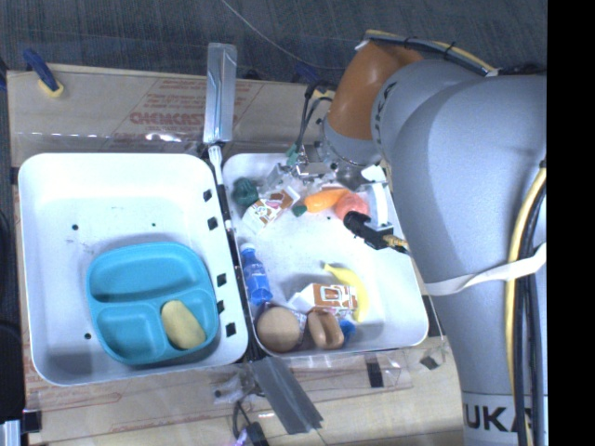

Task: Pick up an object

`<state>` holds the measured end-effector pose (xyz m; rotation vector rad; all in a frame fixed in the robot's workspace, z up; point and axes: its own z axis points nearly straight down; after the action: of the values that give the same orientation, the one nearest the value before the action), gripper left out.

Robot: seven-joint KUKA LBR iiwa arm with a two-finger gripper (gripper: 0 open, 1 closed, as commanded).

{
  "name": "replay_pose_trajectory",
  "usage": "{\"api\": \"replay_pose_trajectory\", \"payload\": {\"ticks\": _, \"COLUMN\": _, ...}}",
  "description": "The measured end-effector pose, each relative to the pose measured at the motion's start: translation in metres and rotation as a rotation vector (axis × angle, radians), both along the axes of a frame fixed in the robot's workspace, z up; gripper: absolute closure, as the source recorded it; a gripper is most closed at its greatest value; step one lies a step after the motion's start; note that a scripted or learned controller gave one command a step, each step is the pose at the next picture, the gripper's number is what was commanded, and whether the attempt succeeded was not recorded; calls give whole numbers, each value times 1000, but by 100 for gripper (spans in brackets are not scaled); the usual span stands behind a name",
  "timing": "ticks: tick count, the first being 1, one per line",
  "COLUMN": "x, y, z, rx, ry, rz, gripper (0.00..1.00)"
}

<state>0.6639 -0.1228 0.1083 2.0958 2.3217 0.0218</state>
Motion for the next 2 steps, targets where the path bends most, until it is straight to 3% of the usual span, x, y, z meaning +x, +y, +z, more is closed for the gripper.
{"api": "replay_pose_trajectory", "payload": {"ticks": 1, "x": -69, "y": -54, "z": 1, "rx": -3, "ry": -11, "rz": -24, "gripper": 0}}
{"api": "replay_pose_trajectory", "payload": {"ticks": 2, "x": -133, "y": -90, "z": 25, "rx": -3, "ry": 17, "rz": 3, "gripper": 0}}
